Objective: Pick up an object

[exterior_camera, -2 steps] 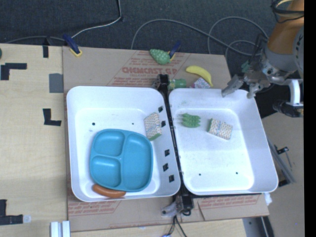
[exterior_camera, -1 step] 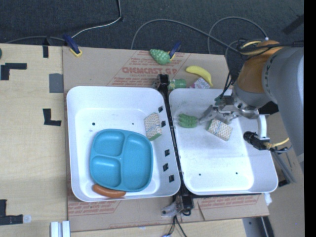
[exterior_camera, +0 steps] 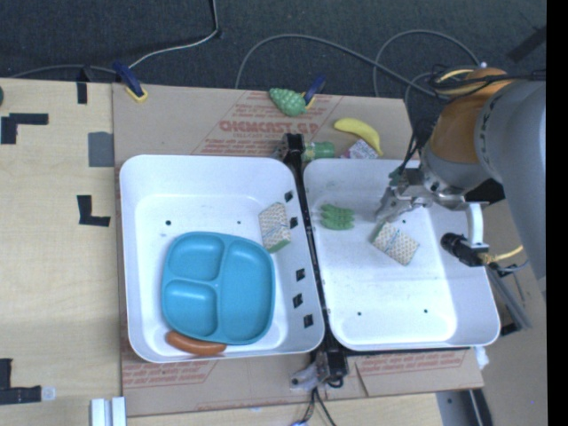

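Seen from above: right bin (exterior_camera: 404,322), with gripper (exterior_camera: 397,204) lowered near its far edge, directly above a patterned sponge block (exterior_camera: 395,242) lying mid-bin toward the right wall. Could not tell whether claw was open or closed. Judged light, soft, compressible; best pinched across its narrow sides. Green scrap (exterior_camera: 337,217) beside.

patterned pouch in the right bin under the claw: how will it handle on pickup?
The patterned pouch looks soft and flat, so it likely flexes or droops when lifted. Probably light. It lies tilted under the claw, so a pinch may catch just an edge and slip.
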{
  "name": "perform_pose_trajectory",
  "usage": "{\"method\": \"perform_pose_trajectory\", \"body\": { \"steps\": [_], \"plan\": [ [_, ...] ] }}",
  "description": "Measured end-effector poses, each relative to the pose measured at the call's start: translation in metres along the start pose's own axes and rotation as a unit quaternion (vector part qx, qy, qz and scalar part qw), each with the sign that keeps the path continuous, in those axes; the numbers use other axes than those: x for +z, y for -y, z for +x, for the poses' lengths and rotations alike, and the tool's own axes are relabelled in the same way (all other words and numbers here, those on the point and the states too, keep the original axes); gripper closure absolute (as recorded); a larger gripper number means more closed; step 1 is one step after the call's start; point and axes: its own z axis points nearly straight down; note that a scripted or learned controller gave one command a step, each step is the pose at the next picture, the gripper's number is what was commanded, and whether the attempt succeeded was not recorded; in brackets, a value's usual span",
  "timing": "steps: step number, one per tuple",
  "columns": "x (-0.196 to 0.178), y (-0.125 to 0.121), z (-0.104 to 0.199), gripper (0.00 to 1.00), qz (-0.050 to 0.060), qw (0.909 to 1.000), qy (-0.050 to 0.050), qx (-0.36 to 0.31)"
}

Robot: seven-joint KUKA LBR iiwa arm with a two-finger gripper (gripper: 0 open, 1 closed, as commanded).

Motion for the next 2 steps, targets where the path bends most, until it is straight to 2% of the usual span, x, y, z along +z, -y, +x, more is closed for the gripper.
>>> {"method": "perform_pose_trajectory", "body": {
  "steps": [1, 2],
  "plan": [
    [0.000, 0.000, 0.000, 0.00, 0.000, 1.0000, 0.000, 0.000],
    [0.010, 0.047, 0.013, 0.00, 0.000, 1.0000, -0.001, 0.001]
  ]
}}
